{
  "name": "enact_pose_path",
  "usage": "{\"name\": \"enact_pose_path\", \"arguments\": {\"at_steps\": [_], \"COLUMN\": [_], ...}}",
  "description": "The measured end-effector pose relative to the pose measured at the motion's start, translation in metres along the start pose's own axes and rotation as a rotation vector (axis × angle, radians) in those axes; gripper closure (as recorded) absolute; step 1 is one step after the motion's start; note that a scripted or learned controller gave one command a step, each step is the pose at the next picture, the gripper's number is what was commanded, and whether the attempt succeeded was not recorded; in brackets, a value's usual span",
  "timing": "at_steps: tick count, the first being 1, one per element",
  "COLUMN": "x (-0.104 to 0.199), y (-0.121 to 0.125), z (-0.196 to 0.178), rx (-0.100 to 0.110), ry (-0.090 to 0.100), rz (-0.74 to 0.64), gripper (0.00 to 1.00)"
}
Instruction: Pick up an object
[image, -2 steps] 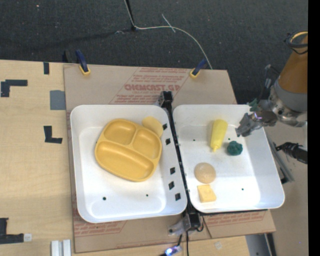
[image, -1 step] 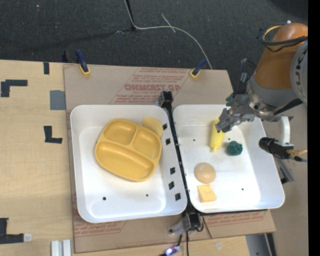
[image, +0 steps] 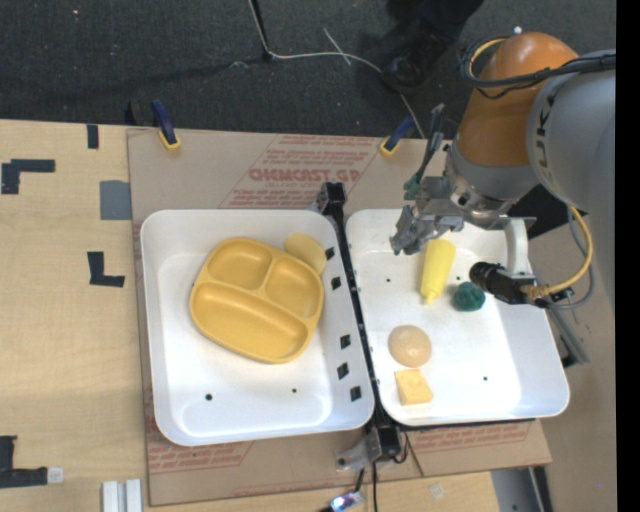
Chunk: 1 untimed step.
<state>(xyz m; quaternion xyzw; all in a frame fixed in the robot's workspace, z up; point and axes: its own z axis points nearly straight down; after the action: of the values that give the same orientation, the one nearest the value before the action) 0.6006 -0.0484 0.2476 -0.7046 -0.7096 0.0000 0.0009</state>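
A: Gripper (image: 418, 232) sits over the upper left part of the right bin (image: 520, 395), grey metal fingers pointing down and toward the left. Whether they are spread or closed, I cannot tell; they merge into one dark shape from this angle.

B: Anything between them?

A: Nothing I can make out. The yellow bottle (image: 436, 270) lies just beside the tool, on its lower right side. Possibly touching at the bottle's upper end, though the view is poor there.

B: Describe the bottle.

A: Plain yellow, tapered, wide end up near the gripper, narrow nozzle end pointing down toward the bin's middle. Lying flat on the white floor, slightly tilted off vertical in the frame.

B: Arm pose?

A: The arm (image: 560, 110) enters from the upper right, orange band high, grey wrist bent down over the bin's top edge. A black cable fitting hangs off the wrist's right side.

B: Neighbours?

A: Dark green round object (image: 468, 296) just right of the bottle's nozzle end. Pale beige ball (image: 409, 345) below, near the bin's middle. Yellow block (image: 413, 386) just under that. In the left bin (image: 170, 395), a yellow divided tray (image: 257, 298) lies tilted, with a small pale yellow piece (image: 306, 250) at its upper right corner.
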Motion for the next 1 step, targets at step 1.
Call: {"name": "enact_pose_path", "arguments": {"at_steps": [1], "x": [0.0625], "y": [0.0046], "z": [0.008], "rx": [0.002], "ry": [0.0], "rz": [-0.001], "gripper": [1.0]}}
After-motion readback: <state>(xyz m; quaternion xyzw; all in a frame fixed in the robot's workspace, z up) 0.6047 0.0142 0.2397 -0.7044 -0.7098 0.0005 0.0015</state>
